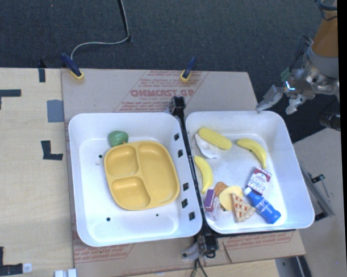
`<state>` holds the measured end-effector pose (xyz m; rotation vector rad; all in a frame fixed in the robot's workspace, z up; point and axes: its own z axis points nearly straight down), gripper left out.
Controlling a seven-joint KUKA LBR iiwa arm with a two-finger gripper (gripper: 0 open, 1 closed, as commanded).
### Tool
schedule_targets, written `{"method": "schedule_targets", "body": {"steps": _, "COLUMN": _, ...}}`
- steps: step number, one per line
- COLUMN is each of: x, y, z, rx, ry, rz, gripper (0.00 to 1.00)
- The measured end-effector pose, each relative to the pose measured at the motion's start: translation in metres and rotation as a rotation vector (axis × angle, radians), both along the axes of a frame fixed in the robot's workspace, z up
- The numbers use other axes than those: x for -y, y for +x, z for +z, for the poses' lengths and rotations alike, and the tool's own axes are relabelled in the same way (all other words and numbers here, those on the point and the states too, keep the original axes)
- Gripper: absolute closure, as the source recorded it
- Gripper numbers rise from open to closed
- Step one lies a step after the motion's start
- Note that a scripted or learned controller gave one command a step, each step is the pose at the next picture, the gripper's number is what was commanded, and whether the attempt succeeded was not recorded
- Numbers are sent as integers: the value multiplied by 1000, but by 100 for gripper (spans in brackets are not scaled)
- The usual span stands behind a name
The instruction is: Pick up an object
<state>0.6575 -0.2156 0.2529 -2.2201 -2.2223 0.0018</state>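
— What's nearest on my feed?
— The blue bottle (263,209) in the right bin (288,159), beside a pizza slice (241,207).
— Gripper?
— I see the gripper (281,100) spread open, holding nothing, above that bin's far right corner; arm partly cut off.

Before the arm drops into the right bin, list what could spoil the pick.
1. The claw hovers outside the right bin's far corner; a straight drop may strike the rim.
2. The blue bottle, small carton and pizza slice lie packed together, so a grasp there may catch two or nudge neighbours.
3. The banana is curved and may slip.
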Motion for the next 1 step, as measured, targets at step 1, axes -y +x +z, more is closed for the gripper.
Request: {"method": "schedule_targets", "body": {"steps": 1, "x": 4, "y": 11, "z": -167, "rx": -6, "ry": 8, "rz": 2, "gripper": 0}}
